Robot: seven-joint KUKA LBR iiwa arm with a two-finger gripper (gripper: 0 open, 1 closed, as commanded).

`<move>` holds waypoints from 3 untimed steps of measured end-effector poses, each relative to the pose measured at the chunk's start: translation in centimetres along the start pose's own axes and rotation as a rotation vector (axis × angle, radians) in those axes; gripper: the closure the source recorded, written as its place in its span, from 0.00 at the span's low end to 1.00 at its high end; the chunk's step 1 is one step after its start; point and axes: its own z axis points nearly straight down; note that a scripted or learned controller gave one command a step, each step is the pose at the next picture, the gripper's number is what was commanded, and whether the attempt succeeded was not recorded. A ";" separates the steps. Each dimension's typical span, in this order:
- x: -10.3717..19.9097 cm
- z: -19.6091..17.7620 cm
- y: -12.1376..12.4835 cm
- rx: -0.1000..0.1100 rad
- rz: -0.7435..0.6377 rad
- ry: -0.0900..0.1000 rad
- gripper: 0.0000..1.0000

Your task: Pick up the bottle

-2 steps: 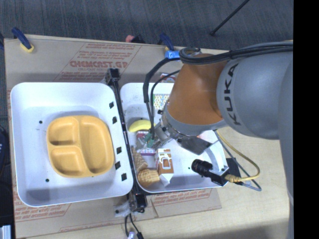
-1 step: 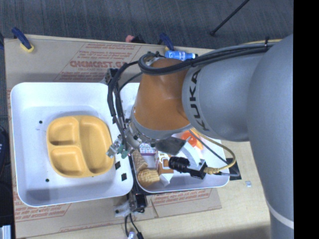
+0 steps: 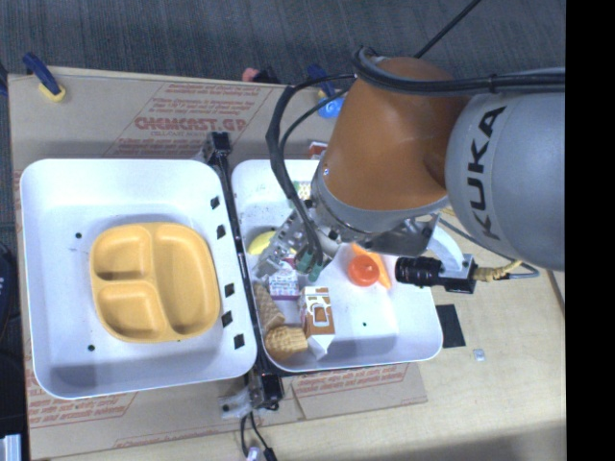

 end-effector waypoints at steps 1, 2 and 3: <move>2.1 4.4 2.6 0.002 -0.240 0.004 1.00; 6.7 10.0 8.4 0.002 -0.403 0.004 1.00; 7.6 10.0 9.6 0.001 -0.181 0.001 1.00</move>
